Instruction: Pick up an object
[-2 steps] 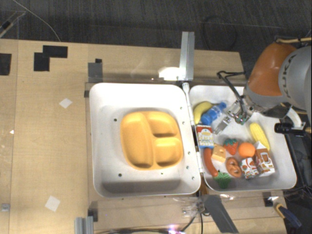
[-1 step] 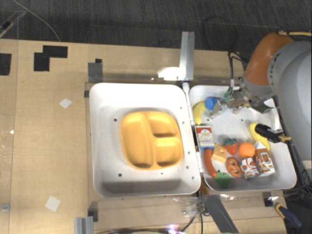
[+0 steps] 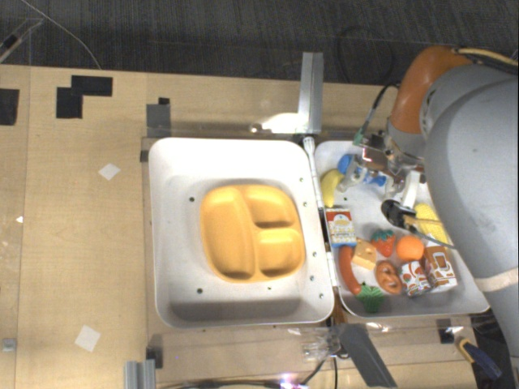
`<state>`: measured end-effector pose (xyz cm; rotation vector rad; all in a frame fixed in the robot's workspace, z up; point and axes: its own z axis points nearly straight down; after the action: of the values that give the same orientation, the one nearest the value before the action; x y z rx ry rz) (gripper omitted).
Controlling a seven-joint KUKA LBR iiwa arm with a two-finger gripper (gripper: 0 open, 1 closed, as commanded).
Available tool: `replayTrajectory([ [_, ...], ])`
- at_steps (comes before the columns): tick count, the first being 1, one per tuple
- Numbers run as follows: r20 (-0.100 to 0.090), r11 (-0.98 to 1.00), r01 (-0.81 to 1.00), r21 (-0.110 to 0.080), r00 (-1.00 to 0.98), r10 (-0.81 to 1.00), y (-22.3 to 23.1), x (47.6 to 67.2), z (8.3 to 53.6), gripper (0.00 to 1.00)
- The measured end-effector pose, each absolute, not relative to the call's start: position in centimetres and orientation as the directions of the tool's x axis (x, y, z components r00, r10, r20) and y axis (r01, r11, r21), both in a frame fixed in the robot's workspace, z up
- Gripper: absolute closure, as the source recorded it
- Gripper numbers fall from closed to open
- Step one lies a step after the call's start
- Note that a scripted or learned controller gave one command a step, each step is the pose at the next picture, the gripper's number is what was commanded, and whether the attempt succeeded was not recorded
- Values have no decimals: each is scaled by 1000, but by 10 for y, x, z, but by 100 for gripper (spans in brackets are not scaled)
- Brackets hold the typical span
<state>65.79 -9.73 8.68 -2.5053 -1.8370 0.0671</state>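
Note:
The right bin (image 3: 466, 302) holds several toy foods. Among them are a yellow banana (image 3: 329, 187), a small blue item (image 3: 349, 167), a red and white carton (image 3: 340, 227), a red sausage (image 3: 349, 271), an orange (image 3: 410, 247), a corn cob (image 3: 431, 222) and a green piece (image 3: 371, 298). My gripper (image 3: 389, 173) hangs low over the back of this bin, just right of the blue item and the banana. The wrist hides its tips, and I see no object lifted in it.
The left bin (image 3: 170, 217) holds a yellow divided plate (image 3: 251, 232). A metal post (image 3: 311, 96) stands behind the seam between the bins. The grey arm (image 3: 478, 152) covers the right bin's back right corner. Brown cartons (image 3: 428, 271) and a pretzel (image 3: 388, 277) lie near the front.

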Motion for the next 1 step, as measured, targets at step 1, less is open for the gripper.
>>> replayTrajectory([
  [1,0,-131,991,7,131,991,-56,669,187,0],
])
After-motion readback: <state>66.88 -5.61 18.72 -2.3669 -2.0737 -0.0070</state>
